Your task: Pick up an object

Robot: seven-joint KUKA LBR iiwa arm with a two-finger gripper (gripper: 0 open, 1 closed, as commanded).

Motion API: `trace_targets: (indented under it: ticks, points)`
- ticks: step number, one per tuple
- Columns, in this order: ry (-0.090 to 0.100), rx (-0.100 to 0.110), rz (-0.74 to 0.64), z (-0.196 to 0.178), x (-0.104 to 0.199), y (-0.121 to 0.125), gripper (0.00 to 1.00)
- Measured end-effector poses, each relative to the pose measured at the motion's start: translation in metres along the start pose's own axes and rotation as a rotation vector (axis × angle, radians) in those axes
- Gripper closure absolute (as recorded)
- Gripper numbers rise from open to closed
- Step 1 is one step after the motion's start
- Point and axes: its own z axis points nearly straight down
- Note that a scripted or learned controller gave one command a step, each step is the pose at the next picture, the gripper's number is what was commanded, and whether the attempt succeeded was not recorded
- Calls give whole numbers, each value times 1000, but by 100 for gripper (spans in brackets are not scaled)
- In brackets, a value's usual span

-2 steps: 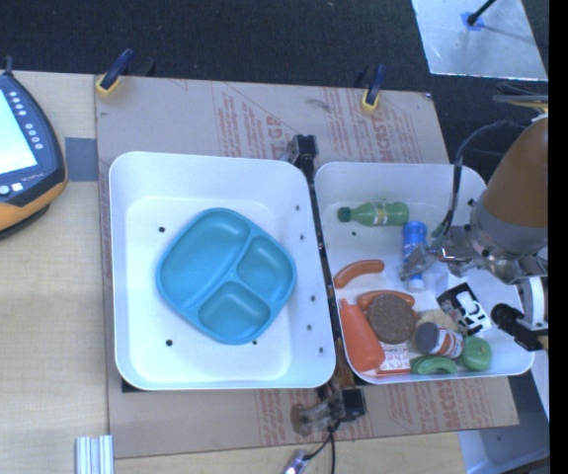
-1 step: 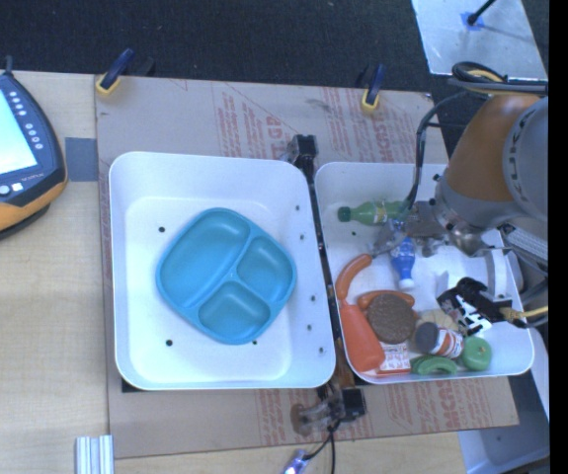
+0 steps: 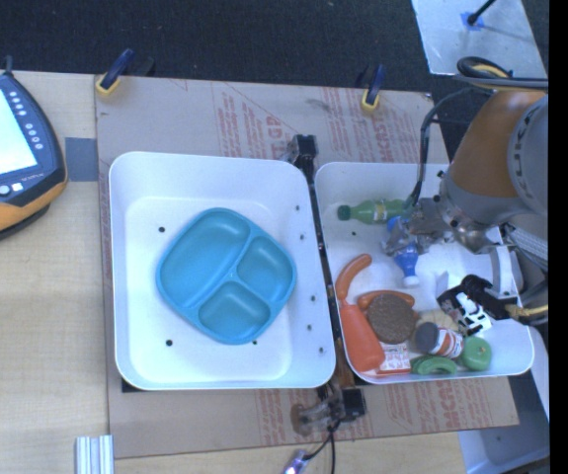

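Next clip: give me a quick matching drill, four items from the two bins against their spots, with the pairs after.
Items:
1. blue three-compartment plastic plate
2. green plastic bottle lying on its side
3. round brown cookie-like disc
4. green ring-shaped toy

Spots:
A. right bin, far edge
B. left bin, middle
C. right bin, near edge
D. on the orange scoop-shaped piece

Pairs: 1-B, 2-A, 3-D, 4-C

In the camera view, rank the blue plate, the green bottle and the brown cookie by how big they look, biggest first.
1. Blue plate, by far the largest, in the left bin.
2. Green bottle, lying in the right bin.
3. Brown cookie, also in the right bin.
The bottle looks longer but thinner than the cookie, so that ranking is close.
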Motion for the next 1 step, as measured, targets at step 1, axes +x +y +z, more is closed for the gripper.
trace_targets:
  ticks: [1]
  points:
    - [3,-4,4,-109,59,-14,100]
